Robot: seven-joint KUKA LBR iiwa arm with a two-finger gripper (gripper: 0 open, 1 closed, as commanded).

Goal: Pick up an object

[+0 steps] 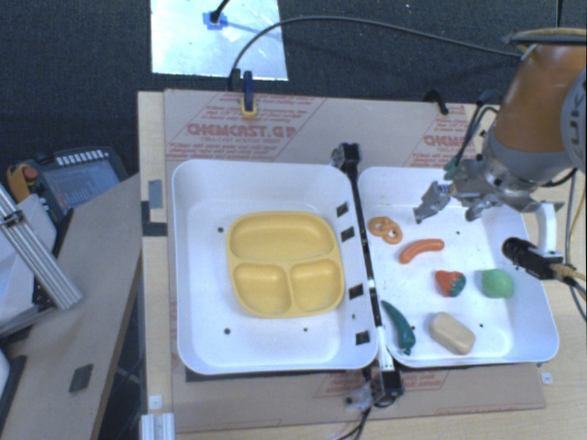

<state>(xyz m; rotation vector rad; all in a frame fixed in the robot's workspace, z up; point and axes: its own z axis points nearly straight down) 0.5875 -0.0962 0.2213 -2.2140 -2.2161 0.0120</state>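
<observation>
A brown bench [275,117] is holding two white bins on a dark floor. The pincer [454,202] is hanging over the right bin [532,337] with its fingers apart and nothing between them. The orange sausage [421,249] is lying just below the pincer, and the pretzel [385,230] is beside it, to the left. Farther down are sitting a red strawberry [449,283], a green ball [497,283], a tan bread roll [452,333] and a green pepper [400,326]. A yellow tray [280,262] is resting in the left bin [202,200].
</observation>
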